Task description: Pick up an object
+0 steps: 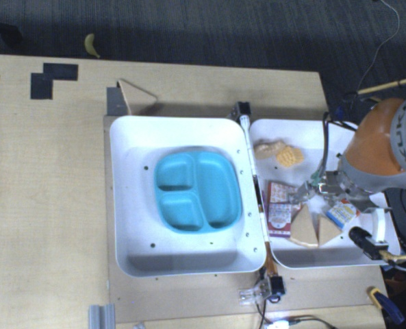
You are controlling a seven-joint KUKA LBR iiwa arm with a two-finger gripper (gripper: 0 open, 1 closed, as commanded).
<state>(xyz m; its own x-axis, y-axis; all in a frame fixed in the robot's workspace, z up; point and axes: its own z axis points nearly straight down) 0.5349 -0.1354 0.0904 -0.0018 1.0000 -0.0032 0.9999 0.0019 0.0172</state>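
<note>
- Desk (pixel 45 218): pale wood, w/ two white bins side by side. Black tape patches (pixel 52 79) near its far left corner.
- Left bin (pixel 131 204): holds one blue tray (pixel 197 190) w/ 3 compartments, lying flat approx. mid-bin.
- Right bin (pixel 305 130): holds all the loose candidates for the pick.
- Far end of the right bin: beige lump (pixel 268 148) touching a yellow ridged piece (pixel 289 157), which lies on its right.
- Near end, by the wall next to the left bin: red-white packet (pixel 279 208), lying flat.
- Just right of the packet: two tan wedges (pixel 305 228), side by side and touching. The left one overlaps the packet's edge.
- Right of the wedges: small blue-white packet (pixel 339 214), partly under the wrist.
- Arm (pixel 374 142): enters from the right, orange band over the bin's right rim.
- Gripper (pixel 317 187): low over mid-bin, between the yellow piece and the wedges, just above the wedges' top edge.
- Grip state not readable from this angle; metal parts blur together. No obj. seen held.
- Black-and-white stick (pixel 244 115): lies along the far end of the divide btw. the bins.
</note>
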